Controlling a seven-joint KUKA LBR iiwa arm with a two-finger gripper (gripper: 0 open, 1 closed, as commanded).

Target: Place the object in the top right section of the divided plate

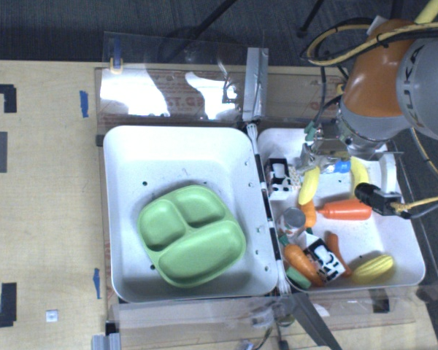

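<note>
- Evidently the pick was not yet made: the grey KUKA arm with its orange band (379, 79) hung over the upper part of the right-hand shallow white bin (405, 257), its two-finger gripper (323, 146) low among the toys, and whether the pincer stood wide or narrow could not be told from the slanted overhead view.
- Just beneath the gripper lay a small yellow banana-shaped plastic toy (309, 184), the likeliest object for the task, though which piece was meant remained a judgement.
- That toy appeared light, stiff and smooth-skinned, so it would likely slip under a loose pinch; a hold across its narrow middle looked safest.
- It was curved, glossy yellow, lying roughly upright in the view, near a long orange carrot-shaped toy (344, 211) and a second yellow piece (359, 172).
- Other clutter shared the bin: a black-and-white printed block (278, 176), a yellow lemon-shaped toy (372, 267) and a small metal can (293, 219).
- The green three-section divided plastic plate (192, 233) sat bare in the left-hand white bin (131, 159), well apart from the toys.
</note>
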